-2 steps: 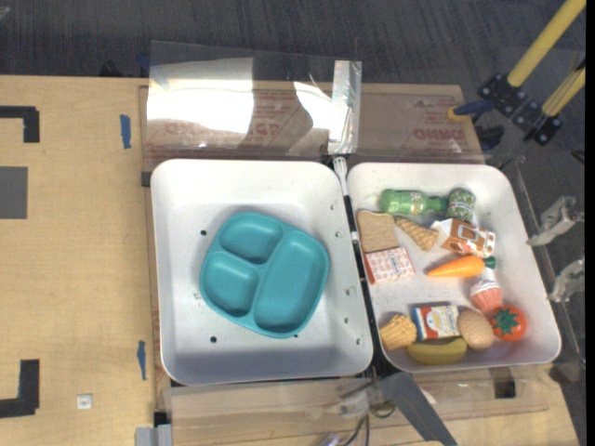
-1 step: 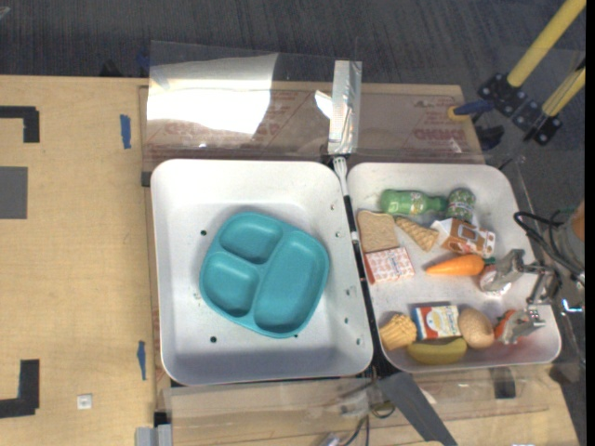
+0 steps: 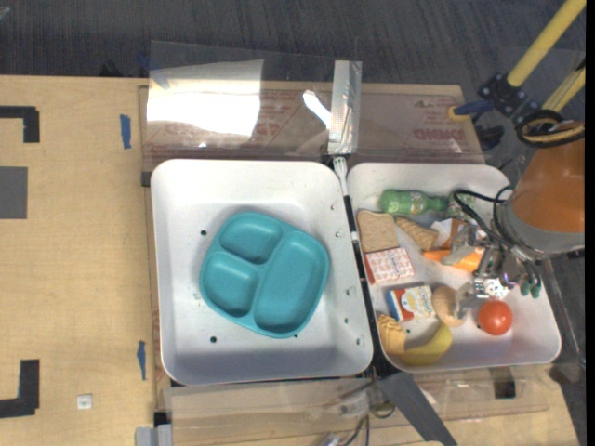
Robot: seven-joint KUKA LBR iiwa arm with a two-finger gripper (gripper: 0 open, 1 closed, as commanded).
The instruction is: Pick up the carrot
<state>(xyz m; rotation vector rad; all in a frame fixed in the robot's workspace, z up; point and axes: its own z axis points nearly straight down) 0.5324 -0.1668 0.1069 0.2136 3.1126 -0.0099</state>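
Note:
The carrot is a small orange piece lying in the right bin, near its middle and partly under the arm's cables. My gripper hangs low over the same bin, just right of and below the carrot, between it and a red tomato. The arm's orange band and grey wrist reach in from the right and hide the bin's right side. From here nothing can be made out in the gripper's grasp.
Crowded around the carrot are a green bottle, a bread slice, a cracker, a printed card, a small box, a bun and a banana. The left bin holds a teal divided plate.

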